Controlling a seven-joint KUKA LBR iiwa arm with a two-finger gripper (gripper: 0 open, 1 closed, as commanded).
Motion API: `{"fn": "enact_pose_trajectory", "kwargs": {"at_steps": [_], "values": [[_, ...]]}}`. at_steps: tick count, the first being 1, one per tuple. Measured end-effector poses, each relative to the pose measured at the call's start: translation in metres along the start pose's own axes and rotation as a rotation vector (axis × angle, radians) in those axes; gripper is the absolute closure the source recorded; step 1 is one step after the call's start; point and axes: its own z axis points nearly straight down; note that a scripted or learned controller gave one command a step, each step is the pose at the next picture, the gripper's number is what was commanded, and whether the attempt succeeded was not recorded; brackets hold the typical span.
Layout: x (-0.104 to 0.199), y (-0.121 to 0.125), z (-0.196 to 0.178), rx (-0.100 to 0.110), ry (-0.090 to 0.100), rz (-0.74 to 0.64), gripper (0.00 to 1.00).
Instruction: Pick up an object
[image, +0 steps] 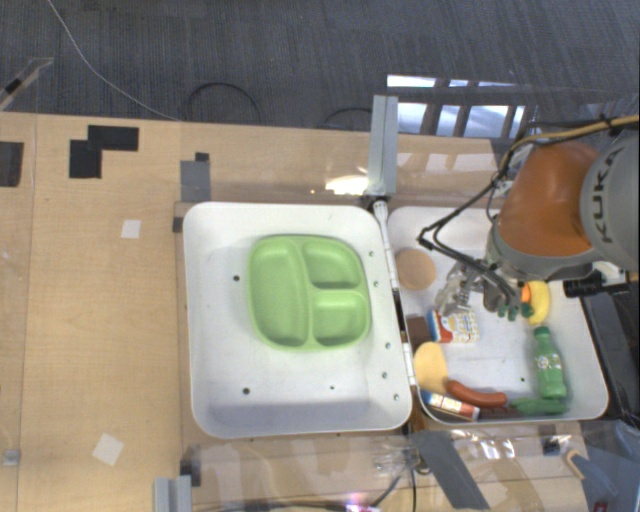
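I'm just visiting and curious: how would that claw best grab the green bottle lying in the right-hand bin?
Probably across the middle of its body, coming straight down from above. The green bottle lies flat along the right bin's far-right side, so its long rounded sides face outward for two fingers to close on. The wall beside it leaves little room, so a finger on that side may be tight.

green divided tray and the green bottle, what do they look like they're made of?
Green divided tray: likely moulded plastic, matte; uniform pale green, soft rounded compartment ridges, no sharp glints.
Green bottle: probably plastic too, a toy by its look; solid opaque green with a light label patch, slightly glossier. Too small to be sure.
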Motion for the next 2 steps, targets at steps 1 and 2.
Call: {"fn": "enact_pose_trajectory", "kwargs": {"at_steps": [1,2], "values": [[-0.017,0.014,-0.183,0.000,0.015,-0.178,1.00],[0.025,-0.032,-0.045,-0.005,0.037,-0.432,1.00]]}}
